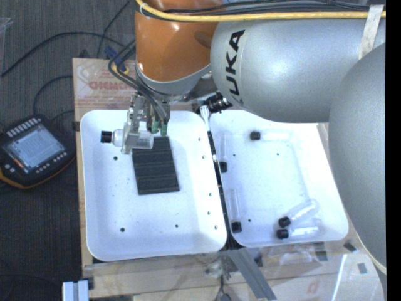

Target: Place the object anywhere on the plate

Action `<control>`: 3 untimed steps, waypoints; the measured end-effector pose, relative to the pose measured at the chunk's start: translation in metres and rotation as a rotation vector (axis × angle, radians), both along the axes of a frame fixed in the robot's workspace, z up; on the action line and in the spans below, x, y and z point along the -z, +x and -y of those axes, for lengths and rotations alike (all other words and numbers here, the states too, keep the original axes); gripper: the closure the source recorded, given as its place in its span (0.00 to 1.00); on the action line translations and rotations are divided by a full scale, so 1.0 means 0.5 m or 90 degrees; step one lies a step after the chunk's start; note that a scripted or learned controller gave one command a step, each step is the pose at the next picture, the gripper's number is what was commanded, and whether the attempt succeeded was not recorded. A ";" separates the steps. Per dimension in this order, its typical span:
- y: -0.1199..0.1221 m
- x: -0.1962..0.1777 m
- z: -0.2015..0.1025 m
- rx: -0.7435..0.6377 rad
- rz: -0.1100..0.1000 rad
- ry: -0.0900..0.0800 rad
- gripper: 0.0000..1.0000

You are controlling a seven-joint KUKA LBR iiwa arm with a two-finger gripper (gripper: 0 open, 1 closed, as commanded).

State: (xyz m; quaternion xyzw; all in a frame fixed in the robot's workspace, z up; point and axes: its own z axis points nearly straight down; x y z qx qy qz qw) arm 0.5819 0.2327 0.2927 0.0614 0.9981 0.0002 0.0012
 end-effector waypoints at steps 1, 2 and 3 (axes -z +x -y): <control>-0.046 0.038 0.001 -0.056 -0.002 -0.001 1.00; 0.063 0.028 0.000 -0.102 0.000 0.000 1.00; 0.146 0.046 -0.001 -0.349 0.001 0.001 1.00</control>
